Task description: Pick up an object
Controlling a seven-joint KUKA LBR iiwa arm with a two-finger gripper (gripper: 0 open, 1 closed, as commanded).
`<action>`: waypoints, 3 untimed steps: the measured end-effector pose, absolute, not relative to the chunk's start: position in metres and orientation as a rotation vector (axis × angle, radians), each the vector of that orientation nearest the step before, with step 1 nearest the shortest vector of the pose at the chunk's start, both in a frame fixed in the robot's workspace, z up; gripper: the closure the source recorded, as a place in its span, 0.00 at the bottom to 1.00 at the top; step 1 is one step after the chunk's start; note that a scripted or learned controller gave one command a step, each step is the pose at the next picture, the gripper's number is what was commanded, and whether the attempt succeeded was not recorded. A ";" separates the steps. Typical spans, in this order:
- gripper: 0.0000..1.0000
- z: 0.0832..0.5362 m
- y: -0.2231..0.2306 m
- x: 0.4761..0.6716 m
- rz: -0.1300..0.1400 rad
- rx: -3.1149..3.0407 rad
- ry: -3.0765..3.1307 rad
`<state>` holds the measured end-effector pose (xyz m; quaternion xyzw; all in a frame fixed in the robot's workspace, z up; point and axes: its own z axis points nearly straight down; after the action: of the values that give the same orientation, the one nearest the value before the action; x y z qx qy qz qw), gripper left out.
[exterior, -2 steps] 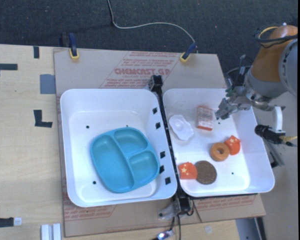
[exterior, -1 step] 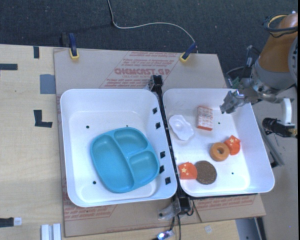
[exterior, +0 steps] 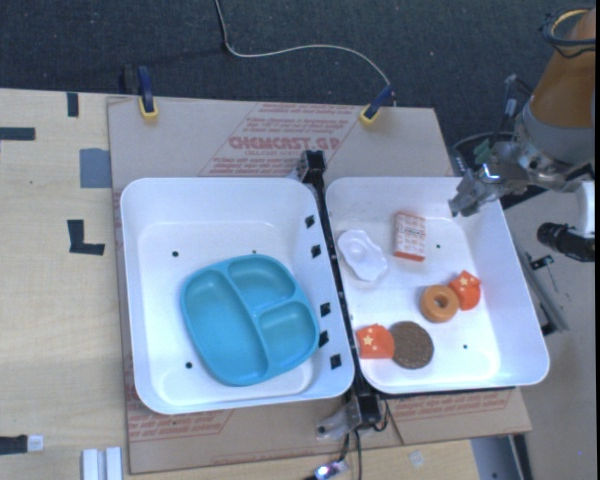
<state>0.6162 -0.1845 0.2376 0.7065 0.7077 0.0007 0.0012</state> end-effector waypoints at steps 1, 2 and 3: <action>1.00 0.241 -0.125 0.607 0.002 2.216 2.231; 1.00 0.227 -0.071 0.590 -0.001 2.217 2.231; 1.00 0.217 -0.016 0.568 -0.002 2.217 2.232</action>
<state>0.5685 -0.0156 0.2174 0.7048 0.7094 -0.0008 -0.0022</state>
